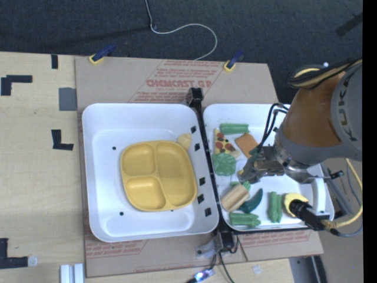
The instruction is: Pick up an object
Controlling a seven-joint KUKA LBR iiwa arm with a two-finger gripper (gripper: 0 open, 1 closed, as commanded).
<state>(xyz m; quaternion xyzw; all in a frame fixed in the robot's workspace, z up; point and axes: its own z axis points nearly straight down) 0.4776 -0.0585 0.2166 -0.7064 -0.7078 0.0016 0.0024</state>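
Camera view, arm: you see the grey arm (321,122) with its orange band reaching in from the right, over the right bin (259,108).
Jaws: the gripper (252,171) sits low among the toys; you cannot tell how the jaws stand.
Objects: tan block (234,197) just below the gripper, dark green pepper (253,201) beside it, green lump (224,164) to its left, green pods (275,207) and (234,128), orange piece (245,142).
Left bin (100,122): holds a yellow divided plate (158,174).
Worktop (35,175): cardboard sheet under both bins.
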